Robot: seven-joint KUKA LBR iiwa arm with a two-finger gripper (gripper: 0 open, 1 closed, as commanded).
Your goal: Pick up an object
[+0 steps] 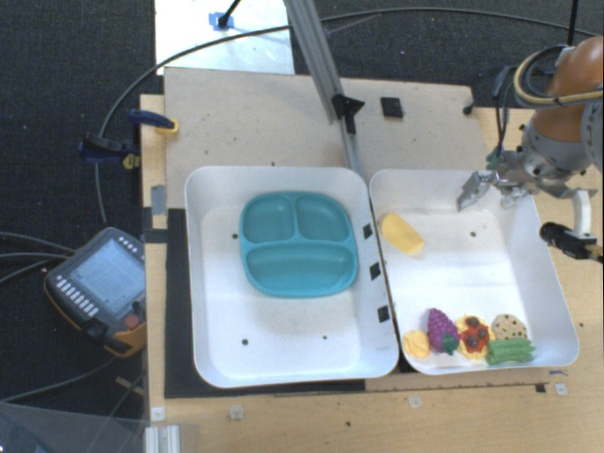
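My gripper [491, 193] hangs over the far edge of the right bin [538, 281], open, with nothing between its fingers. A yellow block [402, 234] lies at that bin's far left, to the left of the gripper and apart from it. Along the bin's near edge sit a small yellow piece [415, 344], purple grapes [440, 328], a pizza slice [473, 334], a cookie [510, 327] and green beans [510, 350].
The left bin [217, 338] holds a teal divided plate [298, 244]. A slanted grey pole [316, 45] crosses the bench's back. Black clips [374, 272] sit on the wall between the bins. A teach pendant [99, 286] lies off the bench at the left.
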